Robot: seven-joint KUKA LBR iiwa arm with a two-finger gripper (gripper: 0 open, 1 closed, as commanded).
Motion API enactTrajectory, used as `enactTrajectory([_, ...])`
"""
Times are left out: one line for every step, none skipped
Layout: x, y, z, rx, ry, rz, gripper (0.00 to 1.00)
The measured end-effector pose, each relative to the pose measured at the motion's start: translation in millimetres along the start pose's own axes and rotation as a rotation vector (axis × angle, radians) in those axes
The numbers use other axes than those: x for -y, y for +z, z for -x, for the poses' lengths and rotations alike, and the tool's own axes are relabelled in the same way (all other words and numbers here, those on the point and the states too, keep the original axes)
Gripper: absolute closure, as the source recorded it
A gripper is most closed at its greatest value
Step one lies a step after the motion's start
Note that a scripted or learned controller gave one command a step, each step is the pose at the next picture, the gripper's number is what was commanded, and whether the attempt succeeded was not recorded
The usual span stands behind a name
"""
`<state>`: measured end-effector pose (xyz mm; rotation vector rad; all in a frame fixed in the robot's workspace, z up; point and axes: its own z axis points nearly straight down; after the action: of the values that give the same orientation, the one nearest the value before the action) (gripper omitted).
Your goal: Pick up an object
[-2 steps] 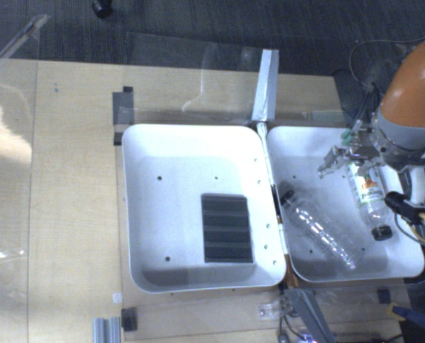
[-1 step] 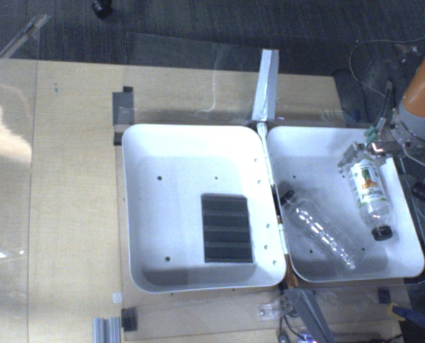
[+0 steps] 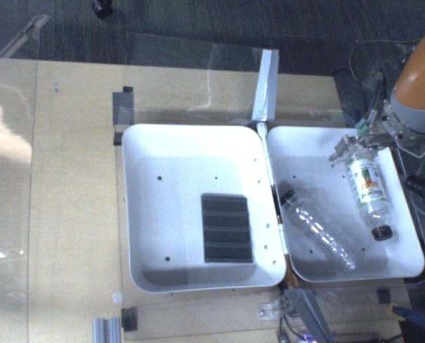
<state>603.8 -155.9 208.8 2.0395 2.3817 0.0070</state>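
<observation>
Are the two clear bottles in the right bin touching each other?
Apart. In the camera view, bare white bin floor shows between the labelled bottle with its black cap and the clear bottle lying diagonally to its left in the right bin.

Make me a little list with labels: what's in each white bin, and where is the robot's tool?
left bin: a flat black ribbed rectangular pad, lying near the middle
right bin: two clear plastic bottles
bottle one: unlabelled, black cap, lying slantwise by the left wall
bottle two: white, green and orange label, black cap, lying along the right side
tool: over the right bin's back right corner, just above the labelled bottle's base end
holding anything: nothing seen between the fingers
</observation>
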Motion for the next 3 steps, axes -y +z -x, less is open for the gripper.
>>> enactTrajectory([-15.9, 70.6, 39.1, 0.012, 0.128, 0.035, 0.0])
enactTrajectory([-16.0, 98.0, 46.9, 0.002, 0.066, 0.002, 0.0])
enactTrajectory([-54.6, 117.6, 57.6, 0.0, -0.089, -0.003, 0.0])
